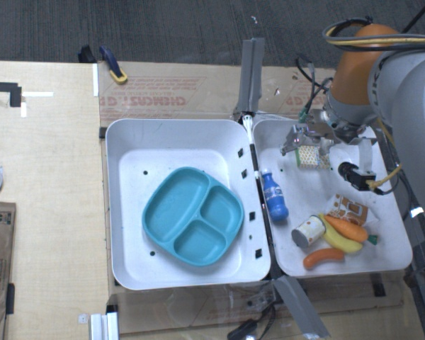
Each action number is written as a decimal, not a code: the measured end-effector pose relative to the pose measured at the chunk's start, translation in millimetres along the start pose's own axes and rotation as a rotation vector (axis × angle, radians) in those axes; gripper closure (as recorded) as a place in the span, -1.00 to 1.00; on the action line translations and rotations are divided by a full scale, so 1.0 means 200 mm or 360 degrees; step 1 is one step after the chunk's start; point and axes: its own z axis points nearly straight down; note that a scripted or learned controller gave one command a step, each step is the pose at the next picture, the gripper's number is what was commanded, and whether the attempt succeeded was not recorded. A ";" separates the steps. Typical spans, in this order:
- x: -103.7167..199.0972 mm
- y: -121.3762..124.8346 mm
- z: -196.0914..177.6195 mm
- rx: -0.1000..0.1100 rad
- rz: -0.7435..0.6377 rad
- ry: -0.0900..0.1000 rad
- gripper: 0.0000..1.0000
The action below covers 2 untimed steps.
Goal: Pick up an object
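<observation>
White bins sit side by side on the bench; left bin (120, 190) holds a blue three-compartment tray (193, 216), lying roughly in its middle.

Right bin (391, 257) holds the candidate objects. Blue bottle (273, 195) lies along the bin's left wall. Clustered toward the near edge: a small can (308, 231) on its side, a carrot (349, 229), a banana (342, 242) touching the carrot, a red-orange sausage-shaped piece (324, 258) closest to the near rim, and a small printed packet (348, 208) just behind the carrot.

Status: gripper (308, 147) is over the far-left part of the right bin. A small pale speckled block (309, 156), sponge-like, sits directly below the metal fingers. Fingers look set narrowly about it, but whether they actually pinch the block, or whether it is lifted off the bin floor, cannot be told from this angle. Judgement: grasp attempt on the block is in hand; pickup not confirmed. Remaining: a secure close, then a lift clear of the bin floor.

Arm pose: grey arm enters from the right, orange band (358, 62) above the wrist at the bin's far-right corner, wrist pitched down and toward the left. Cables loop over the band and hang beside the wrist, above the bin's right side.
</observation>
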 end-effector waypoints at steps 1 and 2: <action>-0.12 0.02 0.06 -0.0018 0.0012 0.0000 -1.00; -0.12 0.02 0.06 -0.0019 0.0012 0.0000 -1.00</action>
